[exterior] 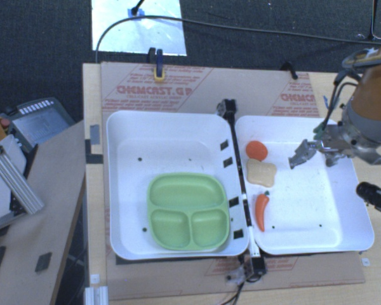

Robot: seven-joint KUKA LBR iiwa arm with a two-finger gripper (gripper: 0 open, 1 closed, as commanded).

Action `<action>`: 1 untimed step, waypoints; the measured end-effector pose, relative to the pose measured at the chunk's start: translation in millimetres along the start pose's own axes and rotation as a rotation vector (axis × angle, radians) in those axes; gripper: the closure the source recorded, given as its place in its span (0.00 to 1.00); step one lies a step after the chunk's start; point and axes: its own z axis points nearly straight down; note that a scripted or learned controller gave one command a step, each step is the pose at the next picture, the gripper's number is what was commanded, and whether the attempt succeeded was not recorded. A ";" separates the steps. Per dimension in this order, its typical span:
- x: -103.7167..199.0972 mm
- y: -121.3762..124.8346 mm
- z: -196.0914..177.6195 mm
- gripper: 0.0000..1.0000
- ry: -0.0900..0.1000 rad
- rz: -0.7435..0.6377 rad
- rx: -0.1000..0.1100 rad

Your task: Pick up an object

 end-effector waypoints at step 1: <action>0.3 2.1 -5.8 0.00 -0.002 -0.002 -0.012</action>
